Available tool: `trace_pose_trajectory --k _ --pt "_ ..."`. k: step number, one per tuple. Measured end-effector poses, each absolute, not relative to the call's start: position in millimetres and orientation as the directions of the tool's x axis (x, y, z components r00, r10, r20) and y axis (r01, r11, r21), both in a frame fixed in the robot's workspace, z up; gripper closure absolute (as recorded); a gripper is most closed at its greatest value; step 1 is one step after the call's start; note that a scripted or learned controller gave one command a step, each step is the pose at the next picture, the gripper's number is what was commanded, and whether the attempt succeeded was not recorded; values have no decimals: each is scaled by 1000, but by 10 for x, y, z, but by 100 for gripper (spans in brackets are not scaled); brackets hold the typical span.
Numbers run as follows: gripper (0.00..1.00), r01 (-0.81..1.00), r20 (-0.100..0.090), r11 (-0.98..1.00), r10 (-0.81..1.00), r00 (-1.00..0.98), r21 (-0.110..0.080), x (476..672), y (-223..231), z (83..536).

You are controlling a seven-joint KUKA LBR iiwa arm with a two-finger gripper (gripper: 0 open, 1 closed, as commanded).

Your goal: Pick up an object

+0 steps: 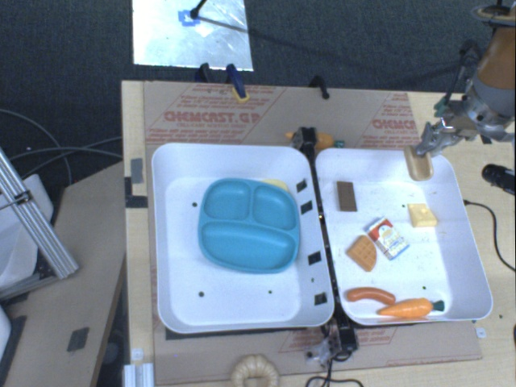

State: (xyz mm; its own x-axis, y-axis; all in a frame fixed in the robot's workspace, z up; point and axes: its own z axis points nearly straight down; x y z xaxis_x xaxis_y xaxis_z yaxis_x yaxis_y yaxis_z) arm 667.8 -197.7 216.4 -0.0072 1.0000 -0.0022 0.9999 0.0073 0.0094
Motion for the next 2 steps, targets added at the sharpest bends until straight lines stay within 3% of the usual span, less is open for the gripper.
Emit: trace_pose_trajectory --k 1,2 --pt "100 1000 -1 6 1000 -6 5 6689 -1977 2258" --pt "100 1000 1 9 1000 -9 4 6680 -1466 2367"
